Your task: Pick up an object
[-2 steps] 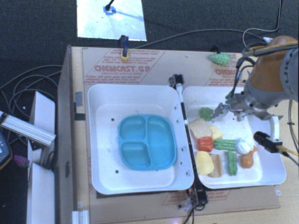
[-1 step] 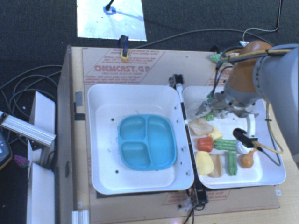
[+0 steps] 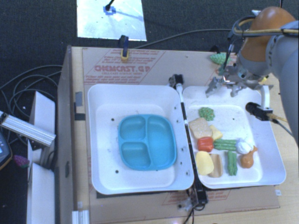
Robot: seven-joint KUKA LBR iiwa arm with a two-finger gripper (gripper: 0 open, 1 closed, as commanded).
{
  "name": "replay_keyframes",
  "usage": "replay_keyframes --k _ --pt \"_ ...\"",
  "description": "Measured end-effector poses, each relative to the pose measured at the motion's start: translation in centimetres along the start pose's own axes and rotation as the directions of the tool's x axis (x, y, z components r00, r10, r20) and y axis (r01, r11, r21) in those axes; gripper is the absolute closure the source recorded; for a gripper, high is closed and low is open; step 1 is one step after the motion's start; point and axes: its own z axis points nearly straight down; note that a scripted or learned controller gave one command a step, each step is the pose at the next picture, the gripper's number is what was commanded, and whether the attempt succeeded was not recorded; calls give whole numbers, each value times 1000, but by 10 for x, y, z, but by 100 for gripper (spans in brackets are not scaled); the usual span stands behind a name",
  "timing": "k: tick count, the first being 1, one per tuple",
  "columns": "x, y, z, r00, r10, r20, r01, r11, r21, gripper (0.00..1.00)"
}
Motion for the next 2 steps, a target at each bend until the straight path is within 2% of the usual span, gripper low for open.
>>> replay_keyframes --k 1,2 --pt "29 -14 85 1000 0 -2 0 1000 5 0" --pt "30 -25 85 1000 5 -1 -5 1000 6 0"
